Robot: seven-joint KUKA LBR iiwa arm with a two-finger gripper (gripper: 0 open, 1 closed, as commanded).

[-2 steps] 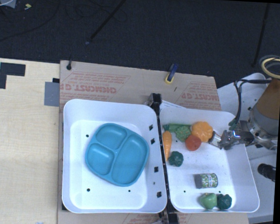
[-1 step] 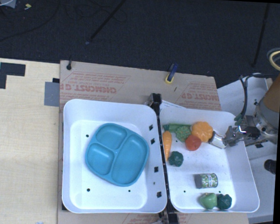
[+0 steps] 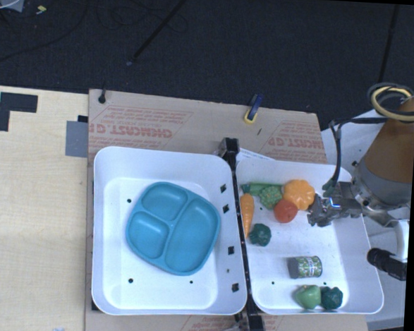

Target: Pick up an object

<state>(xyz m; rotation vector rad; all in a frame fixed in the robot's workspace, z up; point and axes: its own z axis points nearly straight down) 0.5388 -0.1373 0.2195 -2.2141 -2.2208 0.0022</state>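
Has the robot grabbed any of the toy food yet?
Not yet. Done: the hand has reached into the right bin, beside the orange fruit and red tomato. In hand: nothing I can see. Left: grab one toy and lift it out.

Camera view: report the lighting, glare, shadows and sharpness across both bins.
Camera view: even, soft lighting; the left bin and right bin are bright white, near washed out, with only faint shadows under the blue plate; the whole picture is slightly soft, so the small can has no readable label; the gripper is dark and blurred; the floor above is very dark.
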